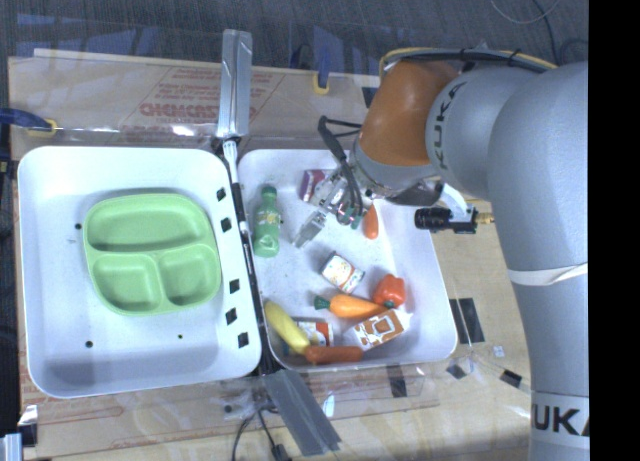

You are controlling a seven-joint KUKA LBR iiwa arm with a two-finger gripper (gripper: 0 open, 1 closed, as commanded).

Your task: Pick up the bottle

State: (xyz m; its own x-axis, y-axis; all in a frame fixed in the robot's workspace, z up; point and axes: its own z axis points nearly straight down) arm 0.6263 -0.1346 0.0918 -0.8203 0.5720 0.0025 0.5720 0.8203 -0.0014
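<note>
Green bottle [266, 220] lies lengthwise in right bin [432, 279], against left wall, cap toward 12 o'clock. Gripper [318, 219] hovers just beside it at 3 o'clock, fingers spread, pinching nothing. Toy carrot [347, 305], banana [285, 327], small cartons cluster toward 6 o'clock. Green divided plate [152, 252] sits in left bin [50, 349].

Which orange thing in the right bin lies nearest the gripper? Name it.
The small orange piece right beside the gripper, near the bin's top; the carrot and orange pepper lie lower down.
</note>
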